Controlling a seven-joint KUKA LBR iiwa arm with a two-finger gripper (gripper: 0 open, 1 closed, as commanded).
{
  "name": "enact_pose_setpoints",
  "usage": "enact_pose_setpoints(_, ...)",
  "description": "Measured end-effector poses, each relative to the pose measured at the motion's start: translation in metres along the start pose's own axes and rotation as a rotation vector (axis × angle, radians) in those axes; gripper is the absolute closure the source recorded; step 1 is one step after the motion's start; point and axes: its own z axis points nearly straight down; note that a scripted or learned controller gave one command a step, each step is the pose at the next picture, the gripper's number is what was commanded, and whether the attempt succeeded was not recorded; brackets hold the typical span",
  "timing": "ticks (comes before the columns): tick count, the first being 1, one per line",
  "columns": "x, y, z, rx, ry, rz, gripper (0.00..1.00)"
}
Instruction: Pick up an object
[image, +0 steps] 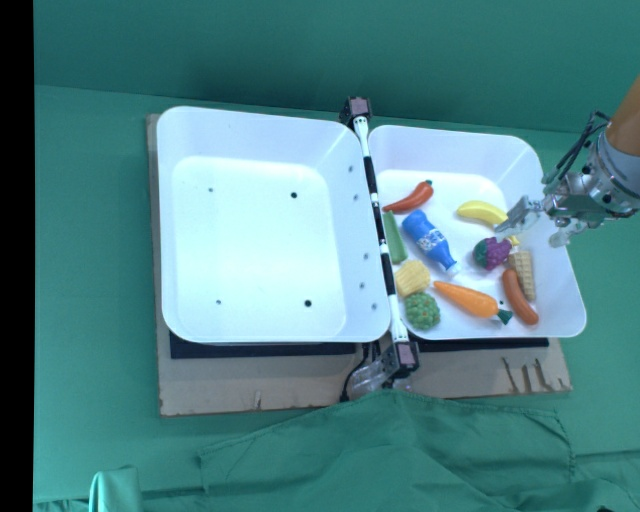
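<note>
The right bin holds several toy foods: a red chili, a banana, a blue bottle, a green cucumber, a purple grape bunch, a yellow corn piece, a broccoli, a carrot, a sausage and a waffle cone. My gripper hangs over the bin's right side, just right of the banana and above the grapes. It is open, with nothing between its fingers.
The left bin sits beside the right one, split from it by a black-and-white divider rail. Both rest on a cardboard sheet on green cloth. A fold of green fabric lies in front.
</note>
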Motion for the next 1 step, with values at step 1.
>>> enact_pose_setpoints(1,-0.011,0.0191,0.1007,0.006,0.004,-0.001,0.0)
